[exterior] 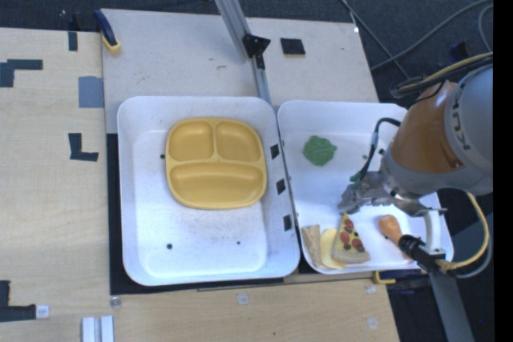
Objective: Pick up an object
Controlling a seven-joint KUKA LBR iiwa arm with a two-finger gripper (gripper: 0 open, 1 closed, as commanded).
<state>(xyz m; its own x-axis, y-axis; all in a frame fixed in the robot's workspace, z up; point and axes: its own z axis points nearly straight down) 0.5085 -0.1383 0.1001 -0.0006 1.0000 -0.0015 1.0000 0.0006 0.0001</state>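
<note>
In the right bin (337,112) lie a green leafy piece (320,150) near the middle, a pizza slice (349,240) at the front, a pale yellow wedge (318,243) to its left, and an orange piece (389,227) at the front right. My gripper (353,199) hangs low in this bin, just above the pizza slice and left of the orange piece. Nothing shows between its fingers. The arm's grey and orange wrist covers the bin's right side.
The left bin (136,172) holds a yellow divided plate (216,162). A metal pole (232,4) slants down from the top to the bins' shared edge. Cables run around the arm at the right.
</note>
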